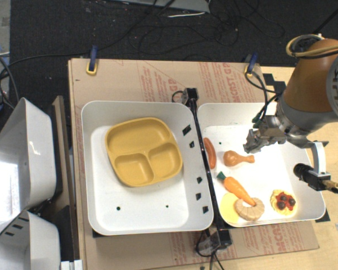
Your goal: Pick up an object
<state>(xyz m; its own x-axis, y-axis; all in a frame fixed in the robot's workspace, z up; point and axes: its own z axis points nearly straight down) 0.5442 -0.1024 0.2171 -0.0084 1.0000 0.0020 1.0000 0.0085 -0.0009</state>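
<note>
Overhead, the grey arm reaches in from three o'clock, and its tool hangs low over the upper part of the right bin. Whether the tool is open or closed I cannot tell, and nothing shows gripped in it. Just beside it at seven o'clock lies a toy chicken drumstick. A toy sausage lies along the bin's nine o'clock wall. Toward six o'clock a toy carrot points at a round biscuit resting on a yellow disc. A small berry tart sits at five o'clock. On the tabletop, the left bin carries a yellow divided plate.
</note>
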